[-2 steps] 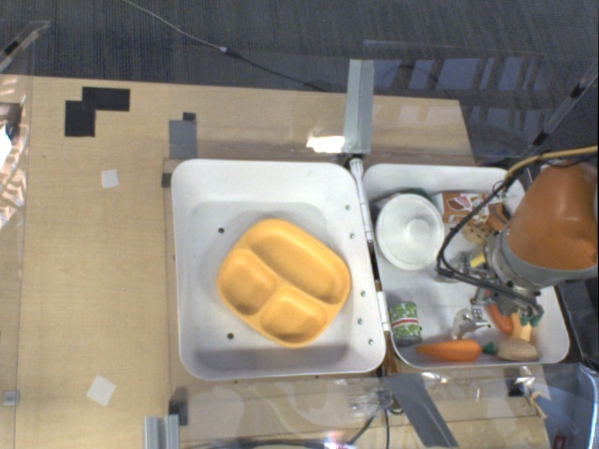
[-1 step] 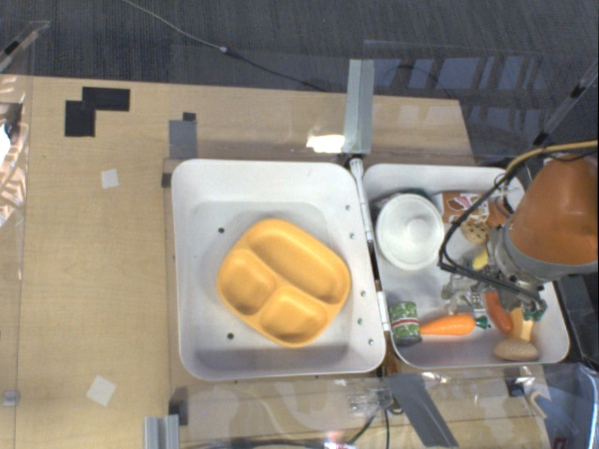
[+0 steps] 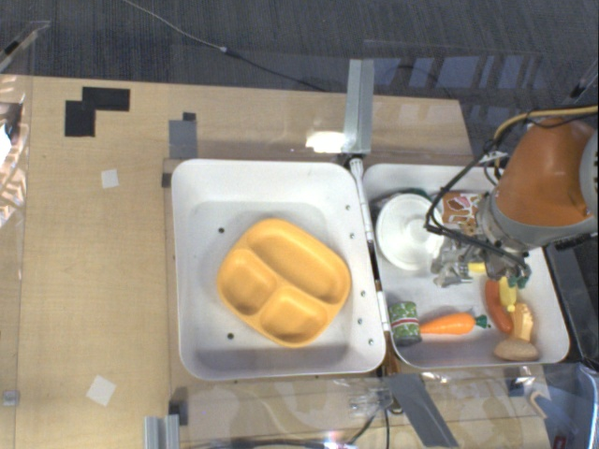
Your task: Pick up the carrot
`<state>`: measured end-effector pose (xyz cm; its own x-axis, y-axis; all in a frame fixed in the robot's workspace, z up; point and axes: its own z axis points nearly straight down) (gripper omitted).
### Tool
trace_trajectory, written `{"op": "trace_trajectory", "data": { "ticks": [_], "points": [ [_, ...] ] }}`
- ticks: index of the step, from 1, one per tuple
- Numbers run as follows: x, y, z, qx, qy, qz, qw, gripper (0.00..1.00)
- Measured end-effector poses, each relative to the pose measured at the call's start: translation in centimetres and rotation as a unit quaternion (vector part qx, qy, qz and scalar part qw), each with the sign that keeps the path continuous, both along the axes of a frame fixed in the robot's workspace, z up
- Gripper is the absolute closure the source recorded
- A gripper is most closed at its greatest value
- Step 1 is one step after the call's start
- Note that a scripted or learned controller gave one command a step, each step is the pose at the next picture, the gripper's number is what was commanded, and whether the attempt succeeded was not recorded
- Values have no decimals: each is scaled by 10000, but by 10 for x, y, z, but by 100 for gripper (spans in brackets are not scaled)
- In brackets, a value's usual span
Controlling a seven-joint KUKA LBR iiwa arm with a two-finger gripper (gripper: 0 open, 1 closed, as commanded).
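The orange carrot (image 3: 447, 325) with a green stem end lies flat near the front of the right bin (image 3: 558, 330), pointing left. My gripper (image 3: 457, 268) hangs over the middle of that bin, a little behind the carrot and apart from it. The arm's orange band and grey wrist cover the bin's right side.
A small green can (image 3: 404, 320) stands just left of the carrot. A white bowl (image 3: 408, 229) sits behind it. Red, yellow and tan toy foods (image 3: 510, 318) crowd the bin's front right corner. The left bin (image 3: 201, 344) holds a yellow divided plate (image 3: 284, 281).
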<state>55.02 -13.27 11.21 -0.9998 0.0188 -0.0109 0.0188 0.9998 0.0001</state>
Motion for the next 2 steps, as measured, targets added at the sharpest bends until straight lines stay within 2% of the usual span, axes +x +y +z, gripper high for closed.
{"op": "trace_trajectory", "data": {
  "ticks": [1,2],
  "points": [
    [-1,-1,0,-3,7,-8,10000,0],
    [-57,22,-22,-26,-49,685,9976,0]
  ]
}}
